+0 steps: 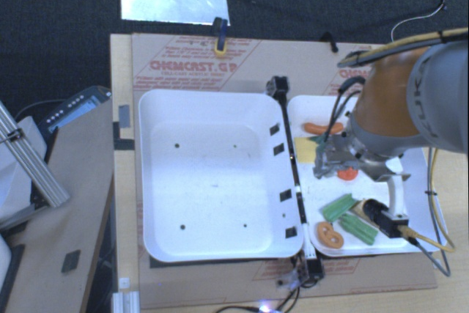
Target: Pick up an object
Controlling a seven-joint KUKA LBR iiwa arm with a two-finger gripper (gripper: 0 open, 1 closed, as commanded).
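Observation:
My gripper (327, 162) hangs low over the right bin (419, 174), at its middle left. Just to the gripper's right lies a small red thing (347, 174), partly hidden under the wrist. A yellow block (304, 150) lies right beside the gripper on its left. An orange carrot-shaped piece (322, 127) lies at the far end of the bin. Towards the near end are two green pieces (338, 207) (359, 229) and an orange pretzel-shaped piece (329, 235).
The left bin (157, 179) stands next to the right one, with a black-clipped divider edge (287, 157) between them. The arm's grey and orange body (399, 102) covers the right bin's far right part.

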